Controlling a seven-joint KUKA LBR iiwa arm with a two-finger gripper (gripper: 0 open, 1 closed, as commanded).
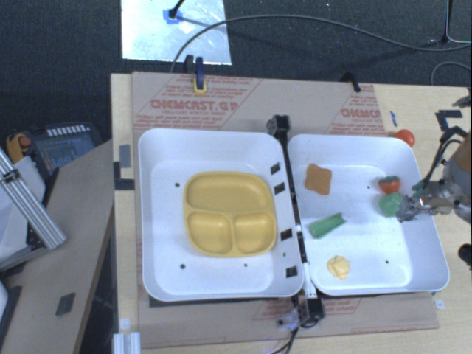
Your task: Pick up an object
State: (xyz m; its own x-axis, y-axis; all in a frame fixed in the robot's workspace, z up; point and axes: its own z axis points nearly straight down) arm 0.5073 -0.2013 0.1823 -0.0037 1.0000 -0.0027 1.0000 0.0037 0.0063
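Gripper (408,211) sits by my right bin's far wall; finger spread unclear; green-and-red toy vegetable (389,196) touches its left side.

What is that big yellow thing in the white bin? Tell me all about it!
The yellow tray is a plate with rounded corners, and it looks like smooth plastic. Raised ridges split it into three sections: one wide one at the back and two smaller ones in front. It lies flat, right side up, in the middle of the left bin. No food lies on it.

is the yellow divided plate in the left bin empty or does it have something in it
Empty. All three compartments of the yellow divided plate show bare yellow.
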